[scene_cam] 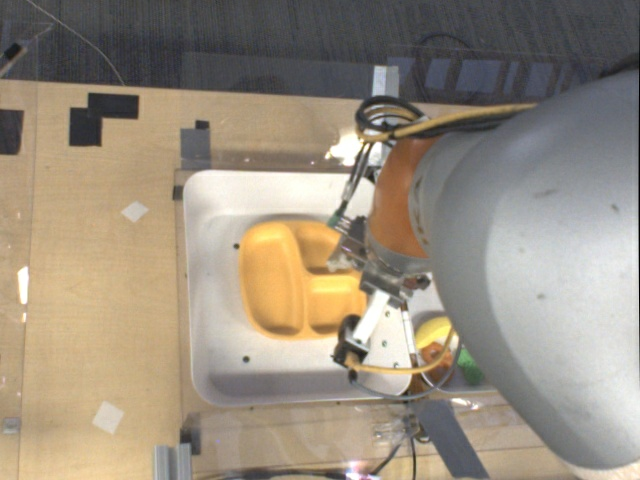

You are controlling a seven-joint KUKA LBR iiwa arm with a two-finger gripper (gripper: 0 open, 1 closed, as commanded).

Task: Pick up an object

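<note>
Dark grey ribbed carpet [250, 18] runs across the top of the view, and below it lies the bench [90, 308], a pale wood-grain board with a matt finish. Blocky pieces of black tape [100, 116] are stuck near its far left corner, and two small pale squares [133, 210] lie flat on the wood. Grey metal brackets [197, 146] stand at the corners of a shallow white bin [215, 353], smooth and glossy, with rounded corners and a low sloping wall. The yellow plastic object [280, 278] lies on this bin's floor, towards its right half; it is smooth, thick and rounded, roughly L-shaped, with a shallow hollow in its broader part. The arm [540, 268], a wide grey casing with an orange band [395, 203], covers the right of the view, and cables loop above its wrist. The gripper [348, 253] hangs over the right edge of the yellow plastic object, seemingly touching it; how far it is open, and whether it has hold of anything, cannot be told from above. Under the arm peep a small round yellow-and-red thing [432, 334] and a green scrap [468, 370]; their bin cannot be told.
</note>
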